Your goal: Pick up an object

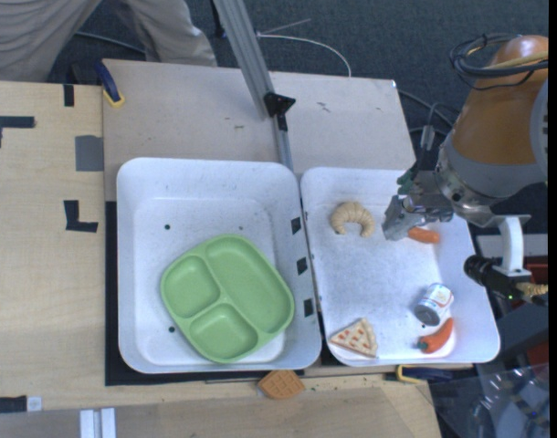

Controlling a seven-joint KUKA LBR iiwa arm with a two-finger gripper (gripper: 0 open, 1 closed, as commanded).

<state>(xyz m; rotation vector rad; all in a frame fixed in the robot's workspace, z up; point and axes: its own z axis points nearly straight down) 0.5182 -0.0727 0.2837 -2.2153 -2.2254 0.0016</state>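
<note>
The surface carries 2 white bins side by side. The left bin holds a green 3-compartment tray, lying flat toward the near end. The right bin holds the small things: a croissant near its far end, a pizza-slice toy at its near left corner, a small silver can on its side near the right wall, and a red-orange pepper-like piece just beside the can, toward the bin's near edge.

The croissant lies with its long axis running left to right and its 2 tips curling down toward the near side of the right bin.

The tool hangs over the right bin's far right part, just to the right of the croissant and apart from it. Whether it is open or closed cannot be told; the wrist above covers much of it. An orange object pokes out from beneath the tool; its shape is partly hidden.

A round waffle-like piece lies on the surface outside the right bin, off its near left corner.
</note>
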